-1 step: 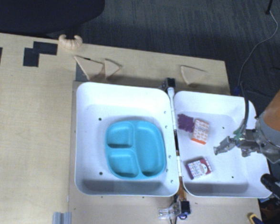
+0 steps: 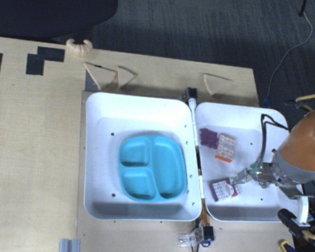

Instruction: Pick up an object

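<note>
In the right bin (image 2: 264, 208) lie three small things: a purple object (image 2: 208, 136), a white and orange packet (image 2: 226, 148) beside it, and a purple and white packet (image 2: 224, 190) nearer the front. My gripper (image 2: 245, 176) reaches in from the right, low over the bin, its tip just right of the purple and white packet. The arm's orange band (image 2: 309, 140) sits above the bin's right edge. I see nothing between the fingers.
The left bin (image 2: 99, 145) holds a blue tray with three compartments (image 2: 152, 167). A black cable (image 2: 263, 135) loops from the wrist over the right bin. Wooden bench surface surrounds both bins.
</note>
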Controlling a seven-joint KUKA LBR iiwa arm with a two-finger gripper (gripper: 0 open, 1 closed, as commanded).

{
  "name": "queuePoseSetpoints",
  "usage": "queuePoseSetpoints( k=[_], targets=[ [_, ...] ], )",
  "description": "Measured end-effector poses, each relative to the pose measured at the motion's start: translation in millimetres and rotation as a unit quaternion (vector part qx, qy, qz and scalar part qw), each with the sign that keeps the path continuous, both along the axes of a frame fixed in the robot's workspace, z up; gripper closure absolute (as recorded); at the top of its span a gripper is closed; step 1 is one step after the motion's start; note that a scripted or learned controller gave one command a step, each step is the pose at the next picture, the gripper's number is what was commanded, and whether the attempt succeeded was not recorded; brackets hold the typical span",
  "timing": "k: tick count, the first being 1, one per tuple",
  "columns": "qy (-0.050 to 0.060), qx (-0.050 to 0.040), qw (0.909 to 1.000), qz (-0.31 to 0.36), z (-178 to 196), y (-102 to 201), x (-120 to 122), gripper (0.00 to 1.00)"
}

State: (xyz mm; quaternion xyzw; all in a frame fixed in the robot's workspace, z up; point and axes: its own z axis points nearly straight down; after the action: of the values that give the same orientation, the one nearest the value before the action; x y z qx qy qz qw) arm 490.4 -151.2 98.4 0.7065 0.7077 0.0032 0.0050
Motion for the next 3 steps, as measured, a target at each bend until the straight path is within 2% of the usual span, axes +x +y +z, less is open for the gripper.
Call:
queuePoseSetpoints(
  k=[1,2,3],
  targets=[
    [-0.001,0.0004,1.0000,0.001,10,1,1,1.00],
    [0.002,0.0001,1.0000,0.000,-11,-56,42,1.00],
    [0.002,0.0015,1.0000,0.001,-12,-53,42,0.00]
  ],
)
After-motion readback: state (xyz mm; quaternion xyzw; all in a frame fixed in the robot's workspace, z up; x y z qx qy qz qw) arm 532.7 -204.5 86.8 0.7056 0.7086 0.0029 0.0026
